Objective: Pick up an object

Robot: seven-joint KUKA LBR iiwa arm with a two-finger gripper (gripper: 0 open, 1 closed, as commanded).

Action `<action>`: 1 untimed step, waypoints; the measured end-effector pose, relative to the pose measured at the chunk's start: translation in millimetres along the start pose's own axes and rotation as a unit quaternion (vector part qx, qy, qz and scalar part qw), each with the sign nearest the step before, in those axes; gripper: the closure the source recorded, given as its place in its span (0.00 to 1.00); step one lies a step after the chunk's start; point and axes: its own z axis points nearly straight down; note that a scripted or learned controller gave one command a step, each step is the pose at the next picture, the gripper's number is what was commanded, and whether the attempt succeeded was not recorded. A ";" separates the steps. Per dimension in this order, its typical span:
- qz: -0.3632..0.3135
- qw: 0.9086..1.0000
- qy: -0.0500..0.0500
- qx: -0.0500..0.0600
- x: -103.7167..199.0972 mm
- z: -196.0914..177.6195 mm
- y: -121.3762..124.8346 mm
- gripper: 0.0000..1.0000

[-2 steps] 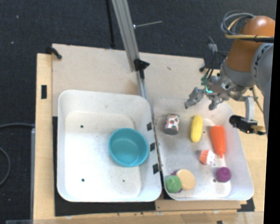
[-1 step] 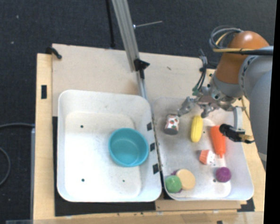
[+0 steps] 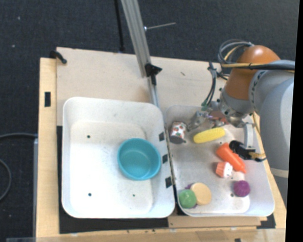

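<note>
Gripper (image 3: 209, 118) is hovering in the right bin (image 3: 259, 204) at its 12 o'clock edge; finger state: cannot tell. Yellow toy corn (image 3: 209, 135) is lying just beside it, at 6 o'clock, not gripped.

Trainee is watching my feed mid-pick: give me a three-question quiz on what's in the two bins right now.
1. True or false: the blue bowl sits in the left bin.
2. Which item lies nearest the gripper? A) purple ball B) yellow corn C) green ball
3. Fill in: the orange carrot lies in the ____ bin.

Key: 1 true; 2 B; 3 right.
</note>
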 end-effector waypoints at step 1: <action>-0.001 1.000 -0.001 0.001 -1.2 -10.9 -0.7 1.00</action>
